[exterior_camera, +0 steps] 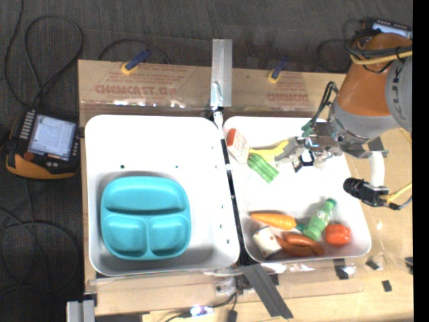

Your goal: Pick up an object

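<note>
We see the gripper (299, 154) at the frame's centre-right, over the right bin (348, 183), its fingers spread and holding nothing, just beside the yellow-and-green toy (263, 161), likely its target. Other toy foods cluster at the bin's lower edge.

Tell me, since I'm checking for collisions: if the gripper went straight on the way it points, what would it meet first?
Probably the yellow toy just ahead of the gripper, with the green piece beside it. How high the gripper sits above them is unclear from this slanted view.
</note>
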Robot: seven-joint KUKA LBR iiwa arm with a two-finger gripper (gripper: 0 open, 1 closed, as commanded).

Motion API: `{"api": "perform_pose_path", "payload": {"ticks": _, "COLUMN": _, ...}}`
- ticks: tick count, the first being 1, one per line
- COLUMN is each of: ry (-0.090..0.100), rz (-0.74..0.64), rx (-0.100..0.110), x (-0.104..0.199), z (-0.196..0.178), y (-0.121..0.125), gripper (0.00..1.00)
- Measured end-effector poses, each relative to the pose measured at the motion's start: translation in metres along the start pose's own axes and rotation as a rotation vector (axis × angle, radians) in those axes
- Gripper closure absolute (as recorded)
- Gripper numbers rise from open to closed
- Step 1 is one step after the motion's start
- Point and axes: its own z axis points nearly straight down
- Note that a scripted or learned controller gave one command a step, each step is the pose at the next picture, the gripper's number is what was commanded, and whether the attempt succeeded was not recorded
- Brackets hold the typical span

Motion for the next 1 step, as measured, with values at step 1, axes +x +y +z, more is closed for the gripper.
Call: {"api": "perform_pose_path", "payload": {"ticks": 1, "ry": -0.004, "rz": -0.243, "rx": -0.008, "x": 0.006, "z": 0.1217, "y": 0.047, "gripper": 0.0}}
